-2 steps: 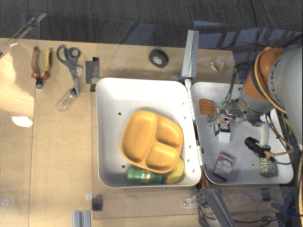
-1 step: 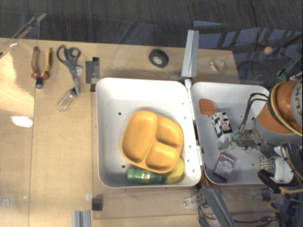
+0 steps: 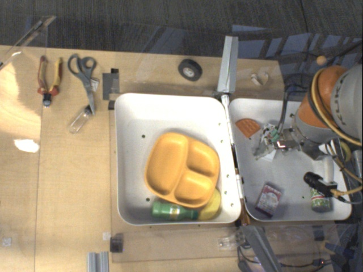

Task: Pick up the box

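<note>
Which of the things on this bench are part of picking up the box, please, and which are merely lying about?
For the job:
box, in the right bin
gripper, over that same bin

Lying about:
yellow tray, green bottle and yellow fruit in the left bin
orange piece and small green can in the right bin
scissors, pliers and tape roll on the bench

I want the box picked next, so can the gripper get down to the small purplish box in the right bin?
Probably yes: the small purplish box lies alone on the right bin floor, nothing on it, below the gripper.
</note>
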### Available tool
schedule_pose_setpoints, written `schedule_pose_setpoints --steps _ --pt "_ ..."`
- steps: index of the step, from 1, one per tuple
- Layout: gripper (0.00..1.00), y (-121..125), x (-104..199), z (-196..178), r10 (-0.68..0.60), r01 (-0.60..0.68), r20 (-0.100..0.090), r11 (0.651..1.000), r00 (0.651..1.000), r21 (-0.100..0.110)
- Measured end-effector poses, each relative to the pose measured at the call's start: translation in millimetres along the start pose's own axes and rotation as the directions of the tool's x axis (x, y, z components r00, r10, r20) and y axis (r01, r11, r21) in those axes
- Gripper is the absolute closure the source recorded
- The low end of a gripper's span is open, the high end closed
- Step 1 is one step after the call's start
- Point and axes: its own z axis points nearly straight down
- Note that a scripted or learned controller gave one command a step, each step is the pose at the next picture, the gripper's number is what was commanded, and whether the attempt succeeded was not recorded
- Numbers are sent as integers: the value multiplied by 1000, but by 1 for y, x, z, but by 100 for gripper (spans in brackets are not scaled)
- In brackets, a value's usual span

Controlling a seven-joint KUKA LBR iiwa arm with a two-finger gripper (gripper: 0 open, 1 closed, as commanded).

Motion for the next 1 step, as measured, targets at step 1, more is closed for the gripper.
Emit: schedule_pose_setpoints --steps 1 --pt "0 33 17 1 -128 128 0 992 992 1"
